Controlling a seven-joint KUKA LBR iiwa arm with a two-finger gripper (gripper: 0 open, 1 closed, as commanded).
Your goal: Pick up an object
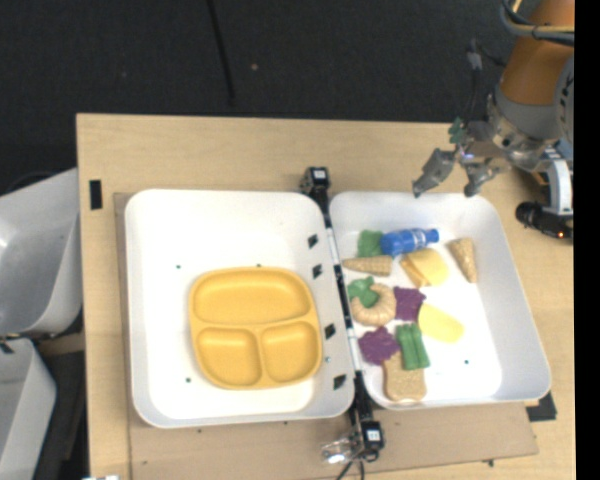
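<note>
Toy food pieces (405,303) heaped in the right bin (500,298), at centre right of the frame: blue bottle (408,240) at the top of the heap, yellow pieces (432,293) below it, purple pieces (392,325), green pieces (412,346), tan bread-like slice (404,380) nearest the lower edge. Hand (448,178) up in the upper right of the frame, above the bin's far rim, fingers spread apart, holding nothing. Yellow divided tray (255,326) alone in the left bin (160,268), at centre left. Both bins side by side on the pale wooden surface (230,148).
</note>
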